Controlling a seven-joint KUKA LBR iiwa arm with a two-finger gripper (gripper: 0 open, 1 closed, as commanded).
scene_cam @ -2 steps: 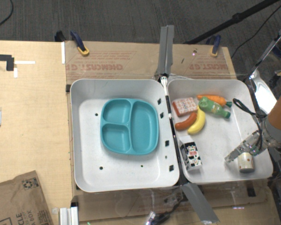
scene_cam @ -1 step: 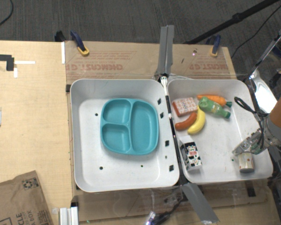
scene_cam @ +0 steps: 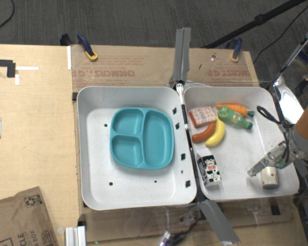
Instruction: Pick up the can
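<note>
Can (scene_cam: 269, 177), small and pale, lay on its side near the front right corner of the right bin (scene_cam: 236, 191). Gripper (scene_cam: 264, 164) hovered at the can's upper left edge; whether its pincer was released or clenched could not be told. Toward the back edge lay a carrot (scene_cam: 233, 108), green bottle (scene_cam: 234, 118), banana (scene_cam: 217, 132) and sausage (scene_cam: 204, 133). The left bin (scene_cam: 90, 152) carried a teal divided plate (scene_cam: 142, 138).
</note>
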